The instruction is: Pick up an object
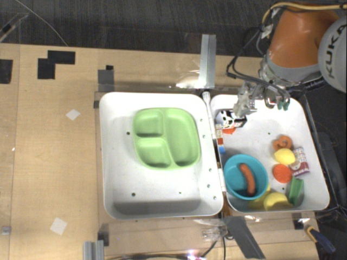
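The fingers (242,108) hang just above a black-and-white toy (229,118), perhaps a cow; their spread is unclear. Nothing lifted yet.

This is a robotics lab, not a home. A plywood bench (49,161) carries two white bins (116,199) fixed in metal brackets (208,58), black marker patches (54,63) are stuck to the wood, loose cables (241,64) trail about, and dark carpet (135,10) lies beyond. Toy food (284,157) fills one bin.
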Robot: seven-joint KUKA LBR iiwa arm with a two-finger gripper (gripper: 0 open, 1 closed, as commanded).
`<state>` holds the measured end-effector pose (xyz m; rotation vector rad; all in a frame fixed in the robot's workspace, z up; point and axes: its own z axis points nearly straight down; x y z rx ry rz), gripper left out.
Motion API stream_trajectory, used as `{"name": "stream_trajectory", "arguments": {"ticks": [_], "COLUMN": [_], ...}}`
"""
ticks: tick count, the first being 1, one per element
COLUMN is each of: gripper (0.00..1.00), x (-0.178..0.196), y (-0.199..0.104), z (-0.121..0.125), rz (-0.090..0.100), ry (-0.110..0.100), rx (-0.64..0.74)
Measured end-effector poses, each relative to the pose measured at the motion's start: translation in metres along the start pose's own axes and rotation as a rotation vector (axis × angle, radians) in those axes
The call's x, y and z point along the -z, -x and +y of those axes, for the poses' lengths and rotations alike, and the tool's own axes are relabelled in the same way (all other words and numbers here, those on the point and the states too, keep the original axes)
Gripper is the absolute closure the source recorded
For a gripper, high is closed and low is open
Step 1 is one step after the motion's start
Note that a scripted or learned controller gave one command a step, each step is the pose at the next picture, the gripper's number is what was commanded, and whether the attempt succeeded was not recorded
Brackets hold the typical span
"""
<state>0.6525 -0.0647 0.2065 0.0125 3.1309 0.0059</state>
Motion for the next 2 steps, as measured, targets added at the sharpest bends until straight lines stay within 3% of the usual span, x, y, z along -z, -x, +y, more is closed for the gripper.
{"name": "stream_trajectory", "arguments": {"ticks": [2], "gripper": [1.00], "x": [0.028], "y": [0.005], "z": [-0.003], "rz": [-0.024], "ry": [-0.002], "rx": [-0.004]}}
